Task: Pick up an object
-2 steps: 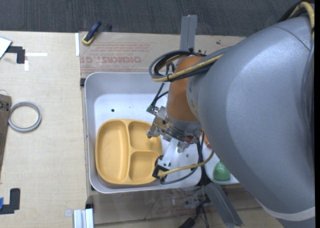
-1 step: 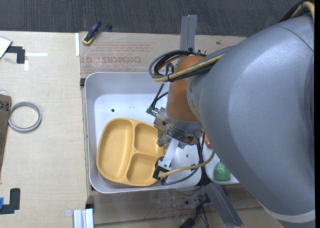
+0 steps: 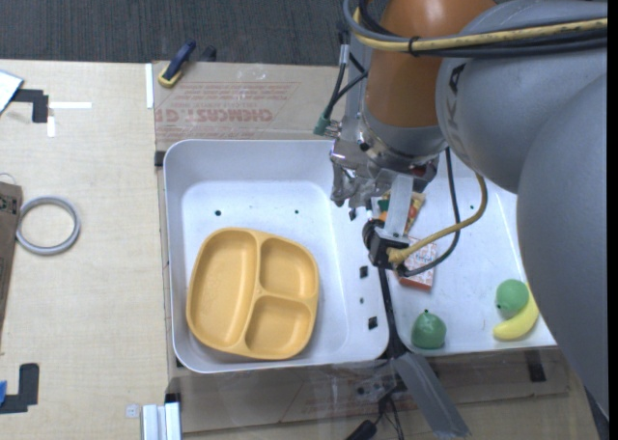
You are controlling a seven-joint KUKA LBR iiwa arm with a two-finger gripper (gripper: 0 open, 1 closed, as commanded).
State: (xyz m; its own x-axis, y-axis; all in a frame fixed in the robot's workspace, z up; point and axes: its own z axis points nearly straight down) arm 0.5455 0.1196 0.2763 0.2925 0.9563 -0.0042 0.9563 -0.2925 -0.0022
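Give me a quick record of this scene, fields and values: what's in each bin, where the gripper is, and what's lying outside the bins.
left bin: yellow divided plate
right bin: small carton, green round fruit, green pear-like fruit, banana
gripper: at the wall between the bins, above the carton; finger state unclear
outside bins: tape roll on the bench at left, blue-and-yellow tool on the cardboard behind

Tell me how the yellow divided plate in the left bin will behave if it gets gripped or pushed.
The yellow divided plate looks like moulded plastic, so it is probably stiff and light. It lies flat on the left bin floor, so it should slide rather than roll or tip. Its low, rounded rim offers little to pinch and may slip.
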